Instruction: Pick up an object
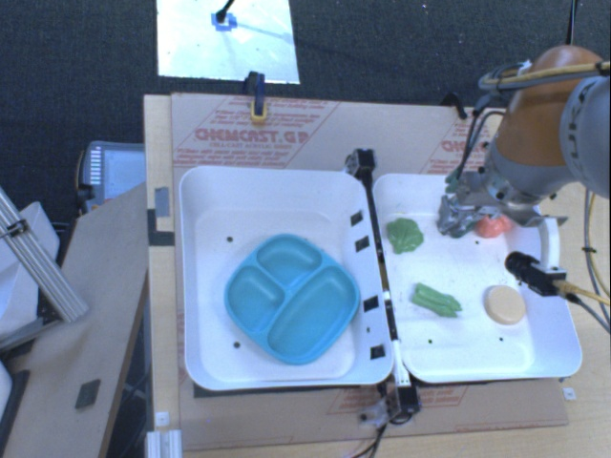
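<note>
Low over the right bin (563, 351), the tool (458, 219) sits beside a mostly hidden orange-red piece (493, 225); its opening cannot be judged. From the left: the smooth white left bin (205, 351) holds a glossy blue three-compartment plate (291, 299). The right bin holds a lumpy green leafy piece (405, 235), a ridged green pod (436, 301) and a flat tan disc (504, 304).

Two white bins (286, 184) are showing against tan board printed with red lettering (250, 135). A light blue divided plate (291, 299) is lying in the left bin. The right bin is showing two green pieces (405, 235) (436, 300), a cream disc (504, 304) and an orange-red item (492, 225). The grey arm (573, 122) is wearing orange.
</note>
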### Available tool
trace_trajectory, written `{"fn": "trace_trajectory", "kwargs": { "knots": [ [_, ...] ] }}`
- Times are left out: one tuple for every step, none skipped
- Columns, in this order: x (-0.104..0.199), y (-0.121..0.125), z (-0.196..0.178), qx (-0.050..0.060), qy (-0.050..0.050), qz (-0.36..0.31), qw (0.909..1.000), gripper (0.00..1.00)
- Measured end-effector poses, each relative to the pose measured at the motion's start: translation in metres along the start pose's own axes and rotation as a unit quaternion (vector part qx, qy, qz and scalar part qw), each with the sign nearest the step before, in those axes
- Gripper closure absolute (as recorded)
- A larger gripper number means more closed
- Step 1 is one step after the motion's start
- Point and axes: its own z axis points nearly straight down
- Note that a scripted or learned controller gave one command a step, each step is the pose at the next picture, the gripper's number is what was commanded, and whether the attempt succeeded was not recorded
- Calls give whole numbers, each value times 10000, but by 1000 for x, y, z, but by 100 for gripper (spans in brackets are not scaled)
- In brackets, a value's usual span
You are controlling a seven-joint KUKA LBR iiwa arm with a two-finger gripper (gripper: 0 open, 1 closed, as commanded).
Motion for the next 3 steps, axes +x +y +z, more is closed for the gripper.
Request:
{"fn": "trace_trajectory", "kwargs": {
  "knots": [
    [49, 6, 5, 4, -2, 4, 10000, 100],
    [102, 12, 9, 3, 5, -4, 10000, 100],
    [154, 19, 11, 1, 4, -3, 10000, 100]
  ]
}}
